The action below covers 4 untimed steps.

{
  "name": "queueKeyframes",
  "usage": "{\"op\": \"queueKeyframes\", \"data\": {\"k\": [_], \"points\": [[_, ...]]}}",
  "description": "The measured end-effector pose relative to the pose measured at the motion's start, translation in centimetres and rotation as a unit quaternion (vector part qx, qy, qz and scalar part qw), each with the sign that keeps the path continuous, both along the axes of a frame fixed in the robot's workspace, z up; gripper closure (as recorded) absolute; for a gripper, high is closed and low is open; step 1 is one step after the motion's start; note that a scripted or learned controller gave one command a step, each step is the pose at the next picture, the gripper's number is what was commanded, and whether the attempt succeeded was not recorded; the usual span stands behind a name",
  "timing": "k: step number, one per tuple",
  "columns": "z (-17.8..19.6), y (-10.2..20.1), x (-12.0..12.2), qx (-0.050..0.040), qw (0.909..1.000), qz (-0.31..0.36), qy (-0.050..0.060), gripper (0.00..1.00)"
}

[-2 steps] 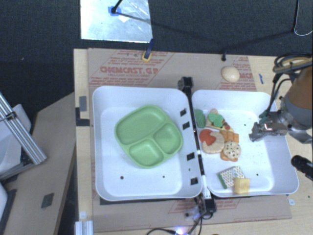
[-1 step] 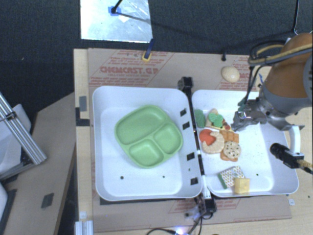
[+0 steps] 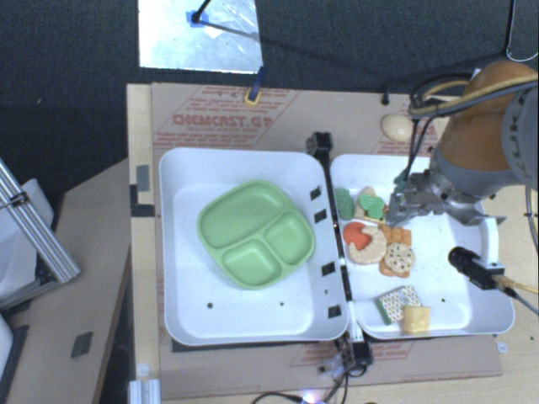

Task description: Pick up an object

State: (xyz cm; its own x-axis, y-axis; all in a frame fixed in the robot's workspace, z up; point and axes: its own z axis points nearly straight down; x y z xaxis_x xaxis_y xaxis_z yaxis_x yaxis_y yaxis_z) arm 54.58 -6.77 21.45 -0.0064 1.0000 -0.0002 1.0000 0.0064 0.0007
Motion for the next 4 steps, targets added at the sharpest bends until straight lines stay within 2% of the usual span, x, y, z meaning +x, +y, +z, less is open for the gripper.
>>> {"op": "queueKeyframes", "data": {"k": [1,2,3,4], "points": [[1.0,0.3,-1.3,0.0003,1.0,-0.001,0.0,1.0],[0.5,1.0,-0.4,-0.0002,1.0,0.0,-0.001,1.0],[0.0,0.1,-0.4,-0.0004,1.0,-0.003,0.0,1.0],[0.4,0.7,0.4,0.0,1.0,0.0,-0.001,1.0]]}}
